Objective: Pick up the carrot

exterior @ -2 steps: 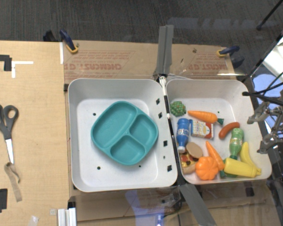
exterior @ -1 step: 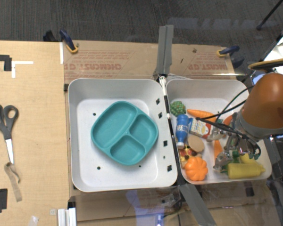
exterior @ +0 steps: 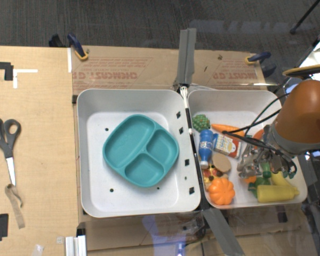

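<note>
Orange carrot [exterior: 227,127] just left of the tool [exterior: 250,167], grip state unclear.

Red print on cardboard [exterior: 149,71] behind bins, upside down, not legible

- Two bins are set side by side: the left bin [exterior: 85,159] and the right bin [exterior: 229,97].
- A plate [exterior: 141,151] lies in the left bin.
- In the right bin, a carrot [exterior: 228,127] lies right of broccoli [exterior: 201,122].
- A bottle [exterior: 206,145] is placed in front of the broccoli.
- A pumpkin [exterior: 222,191] sits at the front, left of a corn cob [exterior: 276,193].
- Scissors [exterior: 5,143] lie on the bench, left of the bins.
</note>
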`<action>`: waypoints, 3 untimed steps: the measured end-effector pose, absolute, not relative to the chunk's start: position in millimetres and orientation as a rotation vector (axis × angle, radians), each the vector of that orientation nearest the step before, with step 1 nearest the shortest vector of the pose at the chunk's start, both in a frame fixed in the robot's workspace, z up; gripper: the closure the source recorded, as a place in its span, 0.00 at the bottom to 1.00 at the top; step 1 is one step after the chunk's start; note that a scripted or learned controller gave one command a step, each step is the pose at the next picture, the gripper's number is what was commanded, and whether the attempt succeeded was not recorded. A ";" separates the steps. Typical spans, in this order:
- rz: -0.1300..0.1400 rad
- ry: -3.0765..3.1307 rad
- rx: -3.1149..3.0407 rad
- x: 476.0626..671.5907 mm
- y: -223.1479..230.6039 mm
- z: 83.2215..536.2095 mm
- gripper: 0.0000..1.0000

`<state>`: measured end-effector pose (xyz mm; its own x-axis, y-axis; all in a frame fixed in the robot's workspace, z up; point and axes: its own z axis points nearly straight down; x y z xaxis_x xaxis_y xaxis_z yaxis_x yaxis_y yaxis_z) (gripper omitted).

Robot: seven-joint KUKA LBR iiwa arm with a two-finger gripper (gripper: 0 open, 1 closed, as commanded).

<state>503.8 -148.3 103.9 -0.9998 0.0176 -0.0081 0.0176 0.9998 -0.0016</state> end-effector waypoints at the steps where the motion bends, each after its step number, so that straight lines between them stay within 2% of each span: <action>1: -0.002 3.134 0.029 503.4 -148.3 103.3 0.00; 2: 0.000 3.137 0.127 506.9 -130.1 92.4 0.00; 3: -0.002 3.134 0.122 508.5 -129.3 102.1 1.00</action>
<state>508.5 -129.3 102.1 -0.9970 0.0775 -0.0051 0.0775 0.9970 -0.0009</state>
